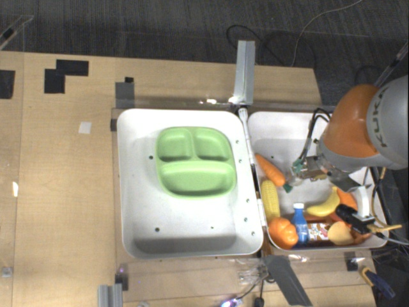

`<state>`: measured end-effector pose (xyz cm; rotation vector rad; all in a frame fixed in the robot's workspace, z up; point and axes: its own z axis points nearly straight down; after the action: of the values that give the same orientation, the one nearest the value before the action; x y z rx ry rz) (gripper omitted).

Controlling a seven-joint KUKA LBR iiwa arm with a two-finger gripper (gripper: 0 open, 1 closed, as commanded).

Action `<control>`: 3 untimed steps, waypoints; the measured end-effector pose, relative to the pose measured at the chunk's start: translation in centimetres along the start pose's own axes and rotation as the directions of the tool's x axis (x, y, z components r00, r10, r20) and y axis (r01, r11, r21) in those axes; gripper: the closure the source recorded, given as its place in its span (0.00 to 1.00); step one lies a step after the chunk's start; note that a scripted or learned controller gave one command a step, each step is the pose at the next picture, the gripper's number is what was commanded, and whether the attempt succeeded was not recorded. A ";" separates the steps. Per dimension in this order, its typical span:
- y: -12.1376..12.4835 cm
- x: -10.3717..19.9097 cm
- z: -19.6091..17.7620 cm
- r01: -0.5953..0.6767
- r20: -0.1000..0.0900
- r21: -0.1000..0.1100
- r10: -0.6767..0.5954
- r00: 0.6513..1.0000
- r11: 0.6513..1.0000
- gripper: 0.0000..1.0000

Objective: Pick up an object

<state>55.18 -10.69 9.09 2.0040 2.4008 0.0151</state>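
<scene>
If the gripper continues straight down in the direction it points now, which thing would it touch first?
Probably the carrot. The gripper hangs in the right bin, tips toward the carrot's lower end, with the corn cob just beyond. Depth is unclear from above, so it might meet bare bin floor instead.

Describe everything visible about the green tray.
The green tray is a pale green, matte, plastic-looking plate with rounded corners and three compartments: two small ones at the far side, one wide one nearer the camera. It lies flat, compartments up, on the floor of the left bin, slightly toward the far wall. All compartments look bare.
</scene>
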 end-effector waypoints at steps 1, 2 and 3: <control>4.4 -2.6 -3.2 -0.147 -0.002 0.011 0.147 0.989 0.989 1.00; 3.6 -2.2 0.2 -0.127 -0.001 0.004 0.127 0.992 0.992 1.00; 3.5 -2.3 0.2 -0.128 0.001 0.004 0.128 0.992 0.992 0.00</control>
<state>59.06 -12.34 8.98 2.1564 2.2695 0.0108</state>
